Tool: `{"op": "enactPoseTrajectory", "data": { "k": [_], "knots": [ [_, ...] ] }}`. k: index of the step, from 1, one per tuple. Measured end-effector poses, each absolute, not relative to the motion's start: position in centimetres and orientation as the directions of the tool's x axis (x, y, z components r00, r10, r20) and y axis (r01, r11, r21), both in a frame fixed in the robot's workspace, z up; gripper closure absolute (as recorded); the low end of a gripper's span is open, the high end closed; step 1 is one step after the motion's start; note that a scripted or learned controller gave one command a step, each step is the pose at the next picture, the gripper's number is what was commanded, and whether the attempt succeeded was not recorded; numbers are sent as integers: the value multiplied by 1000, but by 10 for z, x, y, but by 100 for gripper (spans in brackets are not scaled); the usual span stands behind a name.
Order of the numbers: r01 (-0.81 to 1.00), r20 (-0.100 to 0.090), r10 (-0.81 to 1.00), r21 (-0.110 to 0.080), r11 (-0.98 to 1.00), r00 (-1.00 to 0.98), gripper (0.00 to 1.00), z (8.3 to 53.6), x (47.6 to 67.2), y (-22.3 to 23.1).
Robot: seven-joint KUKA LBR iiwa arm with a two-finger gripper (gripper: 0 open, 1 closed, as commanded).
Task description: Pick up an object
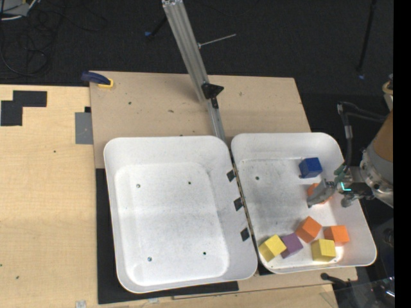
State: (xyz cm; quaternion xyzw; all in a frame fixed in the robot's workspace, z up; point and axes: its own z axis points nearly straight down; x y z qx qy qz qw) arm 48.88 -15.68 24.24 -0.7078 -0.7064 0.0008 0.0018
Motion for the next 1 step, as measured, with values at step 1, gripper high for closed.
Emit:
{"op": "enactPoseTrajectory", "data": {
  "k": [1],
  "knots": [
    [1000, 3, 1000, -10, -1, 1, 0, 178, 487, -154]
  ]
}}
